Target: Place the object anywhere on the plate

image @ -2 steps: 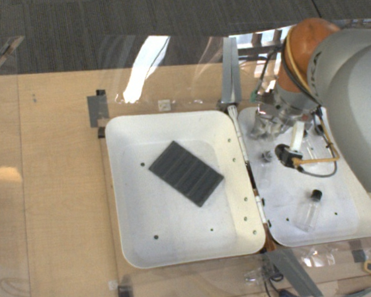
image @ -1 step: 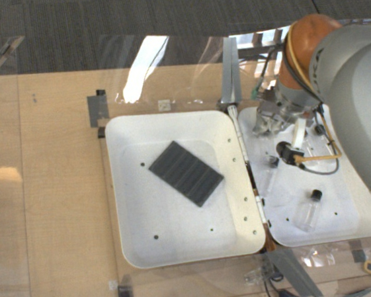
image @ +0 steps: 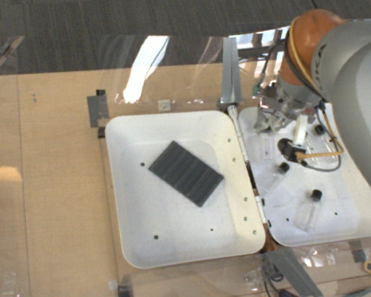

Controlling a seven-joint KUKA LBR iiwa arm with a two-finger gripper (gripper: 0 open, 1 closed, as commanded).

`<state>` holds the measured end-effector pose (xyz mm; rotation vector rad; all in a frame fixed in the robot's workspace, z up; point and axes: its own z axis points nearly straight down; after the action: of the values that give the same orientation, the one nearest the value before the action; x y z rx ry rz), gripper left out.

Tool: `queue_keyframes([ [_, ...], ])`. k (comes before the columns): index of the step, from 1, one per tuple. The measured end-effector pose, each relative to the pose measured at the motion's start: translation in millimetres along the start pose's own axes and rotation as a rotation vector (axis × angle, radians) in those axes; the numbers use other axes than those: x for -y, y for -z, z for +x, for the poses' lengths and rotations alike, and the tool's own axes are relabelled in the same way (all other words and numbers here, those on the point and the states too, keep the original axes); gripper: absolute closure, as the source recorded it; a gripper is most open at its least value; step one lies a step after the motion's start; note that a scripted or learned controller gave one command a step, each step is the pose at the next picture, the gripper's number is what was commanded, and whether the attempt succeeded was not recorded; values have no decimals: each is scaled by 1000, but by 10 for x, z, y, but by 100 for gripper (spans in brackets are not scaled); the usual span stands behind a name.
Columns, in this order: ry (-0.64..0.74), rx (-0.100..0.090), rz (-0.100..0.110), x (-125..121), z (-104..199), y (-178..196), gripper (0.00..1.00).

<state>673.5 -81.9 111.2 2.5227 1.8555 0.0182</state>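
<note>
White bins sit side by side on the wood bench [image: 44, 194], their inner edges nearly touching.

In the left bin [image: 137, 250], a dark grey ribbed plate [image: 186, 173] lies flat at approx. the ctr. It is turned diagonally, so its corners point toward the bin's edges, and it is well apart from all four walls.

In the right bin [image: 341, 230] is the task's object, which looks like a small clear vial [image: 310, 209] w/ a black cap, though it's too small to be sure. It lies on its side on the bin floor, nearer the front edge than the far edge and roughly midway btw the left and right edges. The cap end points toward the far edge. It is apart from the plate, w/ both bins' inner walls between them.

The gripper [image: 266, 116] is over the far-left corner of the right bin, just beside the inner wall. The grey arm [image: 359, 91], w/ its orange band [image: 306, 37], reaches in from the right and covers the bin's far-right corner and much of its right edge.

The view is too cluttered to tell how wide the gripper stands or whether it has hold of anything. The vial lies free, well apart from it.
</note>
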Motion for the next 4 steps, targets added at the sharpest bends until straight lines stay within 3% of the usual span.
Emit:
queue_keyframes([
  [1,-220,2,11,565,640,753,100],
  [2,-43,1,13,1385,1150,756,100],
  [3,-113,1,12,1017,1919,-106,100],
  [4,-109,-1,11,1012,1933,-1,100],
])
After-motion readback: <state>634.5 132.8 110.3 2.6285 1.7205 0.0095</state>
